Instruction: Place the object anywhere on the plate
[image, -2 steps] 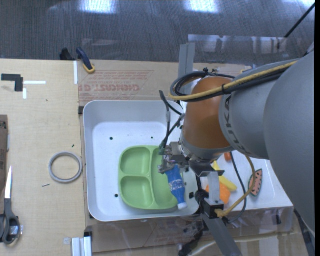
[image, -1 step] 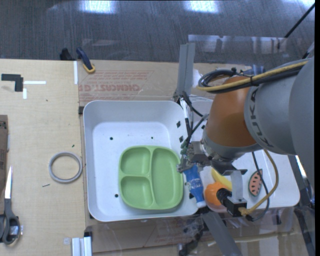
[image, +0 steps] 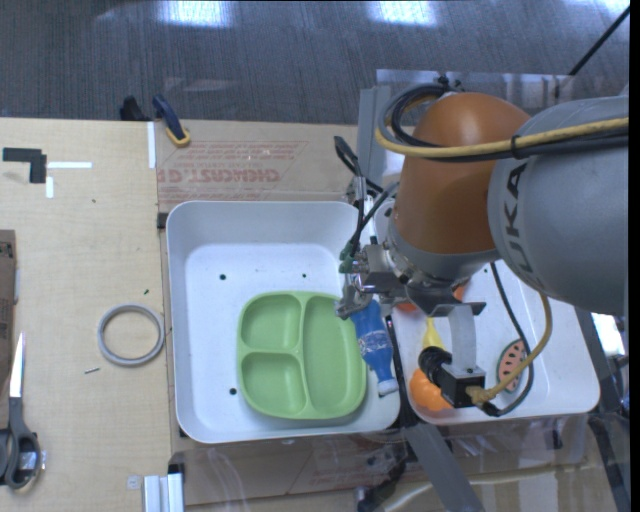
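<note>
A green plate (image: 300, 355) with three compartments lies in the left white bin (image: 210, 250), toward its front right. A blue tube with a white end (image: 374, 345) lies slanted along the plate's right rim, against the wall between the two bins. My gripper (image: 353, 297) hangs right at the tube's upper end, above the plate's far right corner. The bulky orange and grey wrist hides the contact, so I cannot say whether the tube is held or resting on the rim.
The right bin (image: 555, 395) holds an orange round item (image: 428, 393), a yellow piece (image: 432, 334) and a watermelon-slice toy (image: 510, 362), partly under the arm. On the bench to the left lie a tape ring (image: 130, 333) and scissors (image: 15, 445).
</note>
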